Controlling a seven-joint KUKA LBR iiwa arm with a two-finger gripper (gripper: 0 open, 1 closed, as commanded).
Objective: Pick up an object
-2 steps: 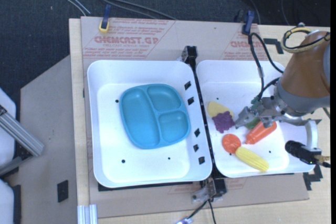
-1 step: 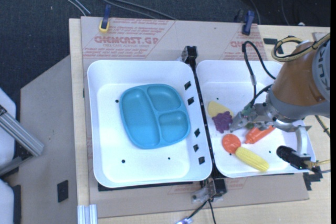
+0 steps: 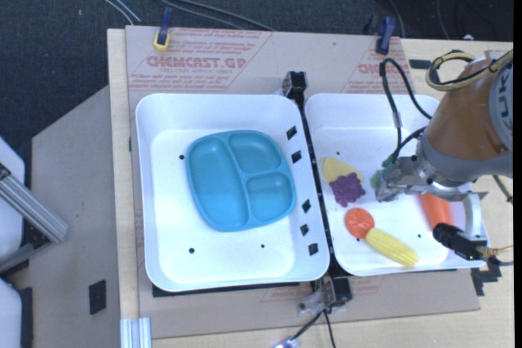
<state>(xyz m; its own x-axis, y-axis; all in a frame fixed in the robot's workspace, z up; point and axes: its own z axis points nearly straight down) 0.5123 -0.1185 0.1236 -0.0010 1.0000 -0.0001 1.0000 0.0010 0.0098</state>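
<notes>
Purple and knobbly, the toy grape bunch [image 3: 348,189] lies in the right bin [image 3: 359,114] near its left wall, just under a yellow piece [image 3: 337,169], with an orange-red tomato [image 3: 359,221] and a yellow corn cob [image 3: 393,247] further toward the bin's near edge and an orange carrot [image 3: 436,209] off to the right. Just right of the grapes the gripper [image 3: 388,182] hangs low over the bin floor on its grey arm, and whether its claw is apart or together I cannot tell from this angle. Left of all that, the other bin [image 3: 155,200] holds a blue divided plate [image 3: 240,178].
</notes>
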